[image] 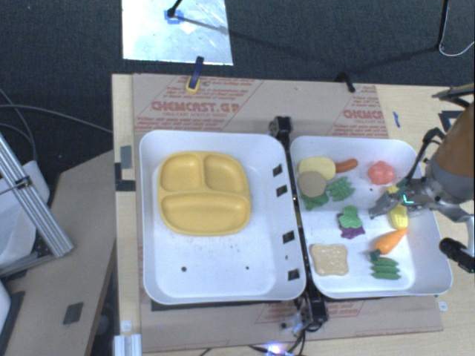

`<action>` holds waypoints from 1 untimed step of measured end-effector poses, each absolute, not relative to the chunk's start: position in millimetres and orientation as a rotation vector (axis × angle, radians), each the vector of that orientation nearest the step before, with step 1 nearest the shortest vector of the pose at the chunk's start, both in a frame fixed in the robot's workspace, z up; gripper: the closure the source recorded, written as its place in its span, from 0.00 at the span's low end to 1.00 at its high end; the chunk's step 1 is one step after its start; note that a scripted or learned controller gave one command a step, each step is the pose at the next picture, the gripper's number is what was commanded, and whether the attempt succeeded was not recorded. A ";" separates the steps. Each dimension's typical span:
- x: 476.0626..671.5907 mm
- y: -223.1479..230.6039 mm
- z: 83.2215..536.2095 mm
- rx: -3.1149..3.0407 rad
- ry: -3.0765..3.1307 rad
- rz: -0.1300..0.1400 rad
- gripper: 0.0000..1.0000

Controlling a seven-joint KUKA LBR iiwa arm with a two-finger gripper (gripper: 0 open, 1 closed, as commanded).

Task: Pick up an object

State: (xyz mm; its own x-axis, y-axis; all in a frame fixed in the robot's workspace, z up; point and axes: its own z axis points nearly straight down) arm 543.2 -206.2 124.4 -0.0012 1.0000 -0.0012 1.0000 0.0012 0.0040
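Left bin [156, 273]: shallow, white, occupying the centre-left of the frame. Contents: one yellow divided plate [204, 193] with three compartments, lying flat in the bin's upper half; a few dark specks on the bare floor below it.

Right bin [427, 273]: shallow, white, centre-right of the frame, joined to the left bin along a dark central seam with black clips. Contents, all toy food:
- yellow round piece [318, 166], upper left of the bin, touching a tan disc [312, 184] just below it
- small orange sausage-like piece [346, 166], right of the yellow round piece
- green leafy piece [340, 190], beside the tan disc
- red-pink tomato [382, 173], upper right area
- green and purple piece [350, 222], centre of the bin
- slice of bread [329, 259], lower left corner area
- carrot [390, 241], tilted, lower right
- green pea pod [385, 269], just below the carrot
- small yellow piece [399, 216], directly at the gripper tip

Gripper [392, 205]: reaches in from the right edge of the frame, lowered over the right part of the right bin, between the tomato and the carrot. Fingers sit at or on the small yellow piece; whether they are apart or closed on it cannot be told.

Arm [453, 165]: grey with orange band, at the right edge.

Bench [245, 99]: protective-film surface with red lettering.
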 end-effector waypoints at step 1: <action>544.1 -206.6 135.4 2.215 2.219 0.005 1.00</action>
